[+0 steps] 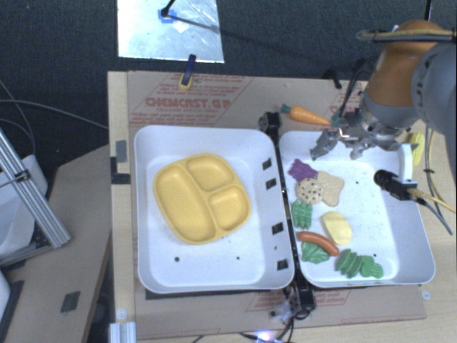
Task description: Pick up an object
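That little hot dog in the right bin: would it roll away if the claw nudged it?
Probably somewhat. The hot dog looks rounded and glossy, so it may roll sideways or slip. It seems a small toy, likely light and stiff. The green pieces touching it might check it.

I am seeing the tray [202,198] lying in the left bin [161,145]; toy foods [325,224] are lying in the right bin [400,234], a carrot [307,115] behind it.

We see toy foods in the right bin [407,252]: purple piece [302,169], cookie [309,191], yellow lump [337,228], sausage [318,241], green pieces [359,265]; carrot [308,116] outside.
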`<state>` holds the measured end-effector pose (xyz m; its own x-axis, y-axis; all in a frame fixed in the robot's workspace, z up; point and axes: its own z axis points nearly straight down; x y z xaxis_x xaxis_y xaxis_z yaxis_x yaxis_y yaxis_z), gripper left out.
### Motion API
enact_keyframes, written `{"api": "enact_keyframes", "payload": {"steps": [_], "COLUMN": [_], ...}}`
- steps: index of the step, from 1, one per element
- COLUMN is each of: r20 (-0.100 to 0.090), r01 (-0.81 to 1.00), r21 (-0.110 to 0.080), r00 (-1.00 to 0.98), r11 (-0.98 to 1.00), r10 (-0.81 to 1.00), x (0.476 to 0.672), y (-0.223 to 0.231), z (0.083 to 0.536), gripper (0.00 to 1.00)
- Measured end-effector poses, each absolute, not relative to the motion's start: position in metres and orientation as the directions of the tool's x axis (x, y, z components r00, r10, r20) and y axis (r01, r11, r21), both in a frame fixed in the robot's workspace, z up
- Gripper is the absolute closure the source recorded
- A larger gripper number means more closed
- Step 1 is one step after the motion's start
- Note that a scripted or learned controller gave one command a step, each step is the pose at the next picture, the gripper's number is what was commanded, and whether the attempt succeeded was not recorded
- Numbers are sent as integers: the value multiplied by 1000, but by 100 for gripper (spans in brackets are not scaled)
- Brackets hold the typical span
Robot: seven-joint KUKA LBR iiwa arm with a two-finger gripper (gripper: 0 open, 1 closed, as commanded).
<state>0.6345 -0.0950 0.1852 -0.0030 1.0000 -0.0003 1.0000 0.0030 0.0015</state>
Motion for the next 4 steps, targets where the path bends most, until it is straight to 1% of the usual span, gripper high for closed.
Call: {"api": "enact_keyframes", "payload": {"steps": [1, 2, 3, 4], "r20": [0, 4, 2, 5], "r01": [1000, 1000, 1000, 1000], "r21": [-1, 9, 6, 12], "r00": [-6, -13, -5, -13], "r11": [6, 13, 5, 13], "r10": [1000, 1000, 1000, 1000], "x": [664, 652, 652, 598], "y": [-82, 24, 18, 88], "z": [120, 190, 196, 309], "gripper": [0, 0, 100, 100]}}
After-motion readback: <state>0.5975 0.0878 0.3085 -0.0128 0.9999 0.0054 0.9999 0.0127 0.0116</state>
